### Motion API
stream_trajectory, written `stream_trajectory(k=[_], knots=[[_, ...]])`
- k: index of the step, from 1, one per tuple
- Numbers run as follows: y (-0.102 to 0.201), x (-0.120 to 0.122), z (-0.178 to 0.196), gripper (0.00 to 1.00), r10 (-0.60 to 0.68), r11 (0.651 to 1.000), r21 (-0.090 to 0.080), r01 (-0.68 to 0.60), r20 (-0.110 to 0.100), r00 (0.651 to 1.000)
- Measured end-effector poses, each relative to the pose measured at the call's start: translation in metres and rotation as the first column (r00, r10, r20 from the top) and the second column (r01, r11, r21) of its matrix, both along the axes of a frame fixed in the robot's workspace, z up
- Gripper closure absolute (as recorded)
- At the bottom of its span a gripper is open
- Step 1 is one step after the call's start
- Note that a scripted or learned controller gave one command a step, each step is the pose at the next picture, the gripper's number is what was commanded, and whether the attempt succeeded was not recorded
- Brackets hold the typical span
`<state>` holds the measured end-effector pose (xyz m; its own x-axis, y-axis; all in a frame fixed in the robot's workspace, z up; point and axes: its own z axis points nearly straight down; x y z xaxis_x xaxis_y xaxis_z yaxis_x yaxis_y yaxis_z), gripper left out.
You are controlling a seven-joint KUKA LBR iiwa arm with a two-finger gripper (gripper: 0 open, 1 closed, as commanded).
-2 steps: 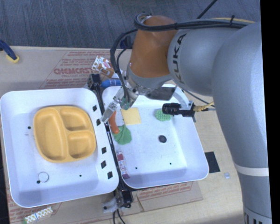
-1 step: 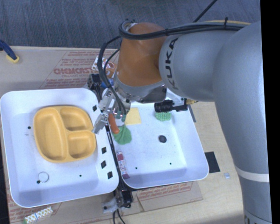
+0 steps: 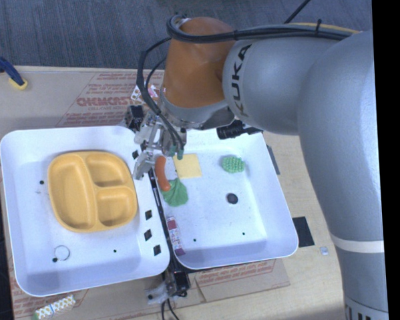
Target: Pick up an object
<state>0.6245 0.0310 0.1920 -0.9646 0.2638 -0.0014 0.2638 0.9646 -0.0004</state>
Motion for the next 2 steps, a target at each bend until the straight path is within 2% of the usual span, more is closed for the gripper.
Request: stream_trajectory(k=[1,2], knots=[[-0.017,-0.011,0.0,0.0,0.176,0.984,0.0,-0.176,-0.003,0.984],[0.001,-0.038,0.0,0.0,0.456,0.89,0.001,-0.456,-0.003,0.89]])
